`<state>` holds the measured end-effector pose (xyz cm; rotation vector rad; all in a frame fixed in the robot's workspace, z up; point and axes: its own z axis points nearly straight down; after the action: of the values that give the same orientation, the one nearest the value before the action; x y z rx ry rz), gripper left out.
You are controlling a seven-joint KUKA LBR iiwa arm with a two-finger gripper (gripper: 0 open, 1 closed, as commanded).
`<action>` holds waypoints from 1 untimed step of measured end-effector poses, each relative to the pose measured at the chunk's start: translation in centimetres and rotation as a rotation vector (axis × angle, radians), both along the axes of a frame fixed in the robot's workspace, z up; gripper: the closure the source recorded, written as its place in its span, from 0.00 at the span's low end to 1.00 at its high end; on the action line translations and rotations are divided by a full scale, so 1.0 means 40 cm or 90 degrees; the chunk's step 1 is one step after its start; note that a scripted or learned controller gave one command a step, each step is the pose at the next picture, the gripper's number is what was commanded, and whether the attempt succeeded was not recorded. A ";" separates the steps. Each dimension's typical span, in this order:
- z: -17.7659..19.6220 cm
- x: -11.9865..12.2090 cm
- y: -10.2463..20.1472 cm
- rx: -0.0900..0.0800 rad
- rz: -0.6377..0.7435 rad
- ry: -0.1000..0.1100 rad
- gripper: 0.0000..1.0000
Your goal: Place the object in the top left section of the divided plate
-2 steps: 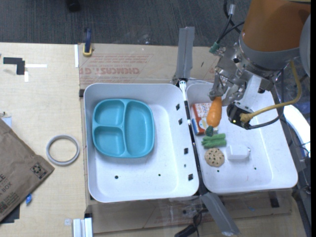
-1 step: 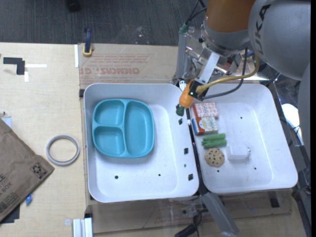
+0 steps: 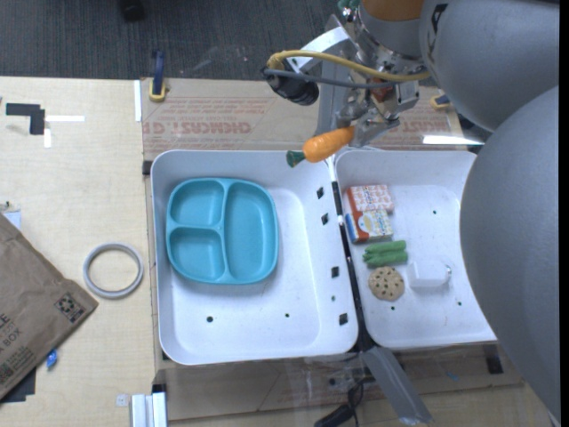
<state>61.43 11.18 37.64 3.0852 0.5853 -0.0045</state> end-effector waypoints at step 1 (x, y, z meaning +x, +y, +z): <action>-0.025 0.059 0.064 0.000 -0.020 0.000 1.00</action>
<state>63.79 13.72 36.65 3.0944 0.5361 -0.0042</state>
